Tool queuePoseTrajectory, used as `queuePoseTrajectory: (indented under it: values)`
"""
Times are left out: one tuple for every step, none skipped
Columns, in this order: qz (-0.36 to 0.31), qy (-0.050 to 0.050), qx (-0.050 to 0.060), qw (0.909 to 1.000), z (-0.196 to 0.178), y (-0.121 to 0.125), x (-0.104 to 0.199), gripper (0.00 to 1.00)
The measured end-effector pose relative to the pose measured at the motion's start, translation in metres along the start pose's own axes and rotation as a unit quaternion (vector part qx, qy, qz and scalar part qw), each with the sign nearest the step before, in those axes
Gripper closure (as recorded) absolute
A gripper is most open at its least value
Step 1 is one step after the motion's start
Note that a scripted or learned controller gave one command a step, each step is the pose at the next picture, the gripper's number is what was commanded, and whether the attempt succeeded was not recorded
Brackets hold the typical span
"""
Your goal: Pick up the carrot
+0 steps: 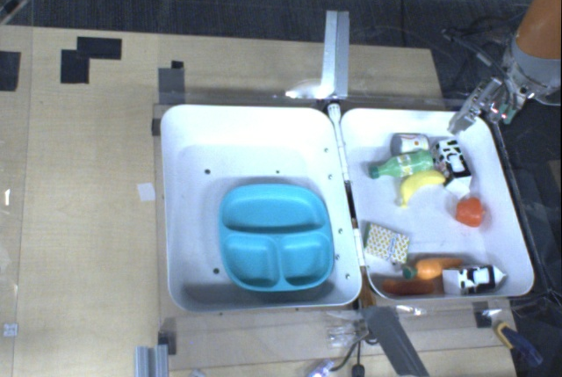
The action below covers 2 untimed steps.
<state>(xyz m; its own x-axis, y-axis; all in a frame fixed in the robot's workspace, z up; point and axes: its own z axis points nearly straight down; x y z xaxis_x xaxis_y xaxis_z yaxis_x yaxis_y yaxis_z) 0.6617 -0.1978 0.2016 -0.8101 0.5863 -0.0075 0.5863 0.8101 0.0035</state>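
Carrot (430,268) lies wedged between red item and cow-print carton (474,279), so our gripper (463,121), grip state indiscernible, risks snagging neighbours.

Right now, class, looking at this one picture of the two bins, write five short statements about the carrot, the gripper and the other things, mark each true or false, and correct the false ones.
1. The carrot lies near the front edge of the right bin. True.
2. The gripper is closed around the carrot. False: it sits over the bin's far right corner, well apart from the carrot.
3. The blue tray lies in the left bin. True.
4. The banana lies on the blue tray. False: it is in the right bin, beside the green bottle.
5. A black-and-white carton lies right next to the carrot. True.
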Motion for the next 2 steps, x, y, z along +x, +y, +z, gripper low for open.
queuePoseTrajectory:
  values:
    - [-0.090,-0.001,0.000,0.9959,-0.027,-0.015,0.008,1.00]
    - [-0.210,-0.001,-0.001,0.9778,-0.038,-0.014,0.007,1.00]
